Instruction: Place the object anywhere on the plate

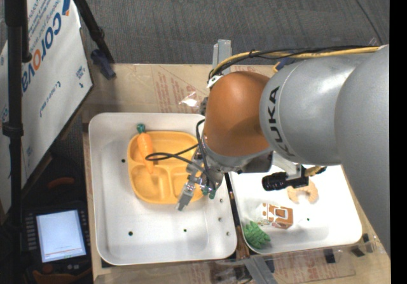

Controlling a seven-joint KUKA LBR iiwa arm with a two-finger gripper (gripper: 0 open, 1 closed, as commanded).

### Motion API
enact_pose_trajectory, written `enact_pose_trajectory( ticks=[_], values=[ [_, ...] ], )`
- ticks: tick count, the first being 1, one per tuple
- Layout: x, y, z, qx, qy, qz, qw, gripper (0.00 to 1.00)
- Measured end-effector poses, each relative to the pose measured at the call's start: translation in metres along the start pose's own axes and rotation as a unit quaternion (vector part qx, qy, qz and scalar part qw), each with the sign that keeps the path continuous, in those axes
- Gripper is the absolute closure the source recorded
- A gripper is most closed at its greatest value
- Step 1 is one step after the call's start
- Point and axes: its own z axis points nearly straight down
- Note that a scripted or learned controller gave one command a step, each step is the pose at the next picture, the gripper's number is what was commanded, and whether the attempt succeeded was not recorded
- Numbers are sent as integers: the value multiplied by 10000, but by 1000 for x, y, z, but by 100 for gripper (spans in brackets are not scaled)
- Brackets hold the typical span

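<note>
A yellow-orange divided plate [159,178] lies in the left white bin [127,238]. An orange carrot with a green top [144,143] rests on the plate's far left compartment. My gripper [196,195] hangs over the plate's near right rim, well to the right of the carrot. Its fingers stand apart with nothing between them. The orange wrist band and grey arm cover the plate's right edge and part of the divider between the bins.
The right white bin [337,225] holds a green leafy toy [256,233], a small brown-and-white piece [277,215] and a tan ring-shaped piece [303,194]. A white sign board [44,60] leans at the left, and a small screen [60,236] sits below it.
</note>
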Motion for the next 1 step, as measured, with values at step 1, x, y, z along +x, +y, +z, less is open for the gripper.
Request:
enact_pose_trajectory(
  ticks=[1],
  values=[
    [-2,-2,-8,0,11,48,10000,100]
  ],
)
